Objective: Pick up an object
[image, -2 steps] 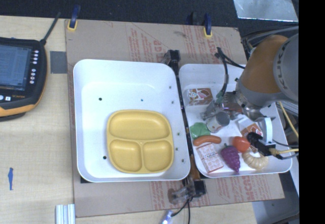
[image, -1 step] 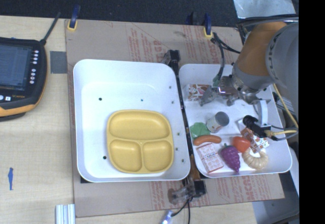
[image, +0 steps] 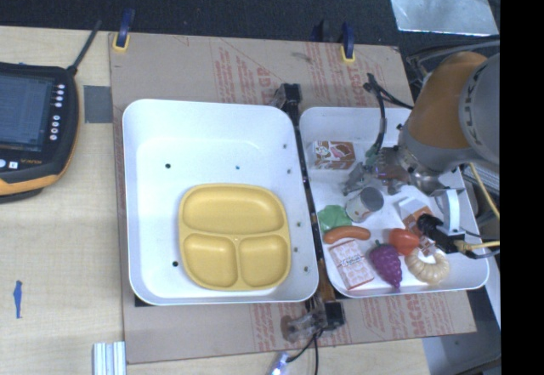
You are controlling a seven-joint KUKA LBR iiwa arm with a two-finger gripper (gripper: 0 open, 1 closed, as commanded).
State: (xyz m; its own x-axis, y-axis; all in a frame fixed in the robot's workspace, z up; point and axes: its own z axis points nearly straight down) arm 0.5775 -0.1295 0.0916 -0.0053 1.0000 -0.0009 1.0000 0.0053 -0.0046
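We list in the right bin (image: 316,122): grey cup (image: 369,200), hot dog (image: 347,235), grapes (image: 386,264), doughnut (image: 427,267), brown packet (image: 332,154). The hand (image: 374,171) hovers above the cup; its grip we cannot tell. Left bin (image: 161,135): yellow divided tray (image: 235,235).

Yellow divided tray (image: 235,235) in left bin (image: 144,195); toy food in right bin (image: 327,120).

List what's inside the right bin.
Right bin holds a brown carton, grey cup, green piece, hot dog, red-and-white packet, purple grapes, tomato and donut. The arm covers the bin's upper right.
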